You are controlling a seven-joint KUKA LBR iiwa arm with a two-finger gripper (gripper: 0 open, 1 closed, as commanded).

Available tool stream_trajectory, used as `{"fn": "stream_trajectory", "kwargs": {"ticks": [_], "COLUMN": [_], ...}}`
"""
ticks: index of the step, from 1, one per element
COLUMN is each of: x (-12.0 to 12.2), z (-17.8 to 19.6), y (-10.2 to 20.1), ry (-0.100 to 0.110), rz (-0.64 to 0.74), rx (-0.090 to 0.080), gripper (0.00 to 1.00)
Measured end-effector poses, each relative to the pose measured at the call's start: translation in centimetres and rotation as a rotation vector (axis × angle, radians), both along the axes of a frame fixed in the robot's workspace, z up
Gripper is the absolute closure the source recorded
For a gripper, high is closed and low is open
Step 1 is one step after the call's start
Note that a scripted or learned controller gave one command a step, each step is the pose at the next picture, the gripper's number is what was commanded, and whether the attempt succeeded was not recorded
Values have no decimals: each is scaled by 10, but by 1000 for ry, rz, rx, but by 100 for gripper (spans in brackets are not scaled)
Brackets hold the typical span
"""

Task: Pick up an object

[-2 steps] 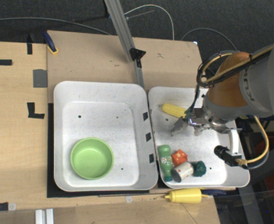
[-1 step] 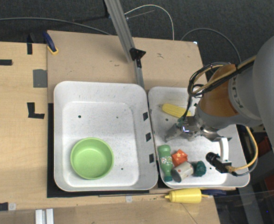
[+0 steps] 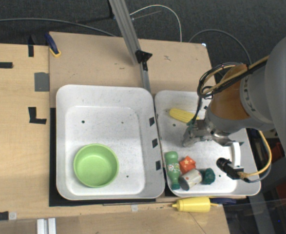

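**Gripper low in the right bin, beside the yellow corn**

The gripper sits low in the right bin, its tip near the bin floor; whether it is spread or pressed together cannot be told here. The yellow corn lies just above and left of the gripper, close to it but apart. Below the gripper, near the bin's front wall, cluster a green bottle, an orange block, a grey can and a dark green piece. Left of the right bin, the left bin holds a green bowl in its front left corner. A yellow object lies on the bench just in front of the right bin.
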State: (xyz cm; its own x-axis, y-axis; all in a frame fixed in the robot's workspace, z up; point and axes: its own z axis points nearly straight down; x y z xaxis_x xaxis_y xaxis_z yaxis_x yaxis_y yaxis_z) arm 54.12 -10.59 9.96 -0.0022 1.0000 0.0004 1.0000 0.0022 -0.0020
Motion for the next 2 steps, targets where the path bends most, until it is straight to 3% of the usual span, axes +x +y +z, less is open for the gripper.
{"fn": "stream_trajectory", "kwargs": {"ticks": [2], "x": [1], "z": [93], "y": [16], "ry": [-4], "rz": [0], "rx": [-1], "gripper": [100]}}
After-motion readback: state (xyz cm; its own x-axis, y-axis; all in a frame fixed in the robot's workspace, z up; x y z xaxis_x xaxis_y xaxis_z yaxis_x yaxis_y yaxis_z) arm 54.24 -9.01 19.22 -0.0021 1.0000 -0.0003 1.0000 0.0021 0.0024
